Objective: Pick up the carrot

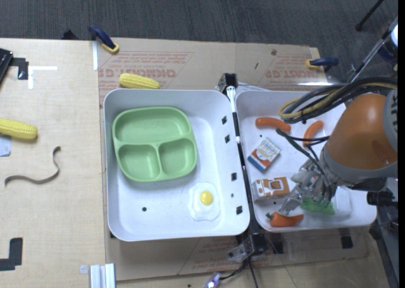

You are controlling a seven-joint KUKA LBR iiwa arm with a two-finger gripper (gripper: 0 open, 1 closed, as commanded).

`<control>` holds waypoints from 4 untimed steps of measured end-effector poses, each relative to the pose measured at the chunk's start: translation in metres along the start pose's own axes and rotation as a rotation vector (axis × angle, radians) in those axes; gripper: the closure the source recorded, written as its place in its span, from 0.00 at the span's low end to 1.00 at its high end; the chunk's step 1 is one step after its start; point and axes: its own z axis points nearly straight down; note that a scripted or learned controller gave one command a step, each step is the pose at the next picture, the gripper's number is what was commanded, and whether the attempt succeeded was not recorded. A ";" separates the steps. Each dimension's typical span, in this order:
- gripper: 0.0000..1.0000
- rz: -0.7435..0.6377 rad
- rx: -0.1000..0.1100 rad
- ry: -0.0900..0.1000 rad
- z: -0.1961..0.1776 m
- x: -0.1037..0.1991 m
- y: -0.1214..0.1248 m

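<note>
Nearest, by the right bin's [354, 218] front wall: carrot [285, 219], flat, just in front of the gripper [302, 195] and apart from it, not held. Green leafy piece [316, 206] just beside the gripper. Cannot tell whether gripper is parted or closed. Small brown-and-white carton [271, 188] close beside the gripper, on the left-bin side. Farther back from the gripper: blue-edged packet [266, 154], then two orange sausage-shaped pieces [273, 124]. Well apart from the gripper, in the left bin [126, 217]: fried egg [204, 199] and green divided plate [154, 141].
</note>
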 end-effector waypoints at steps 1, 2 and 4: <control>0.00 0.093 0.000 -0.006 -0.002 -0.102 0.006; 0.00 0.352 -0.012 0.002 -0.008 -0.172 0.004; 1.00 0.426 0.000 -0.006 -0.148 -0.166 -0.012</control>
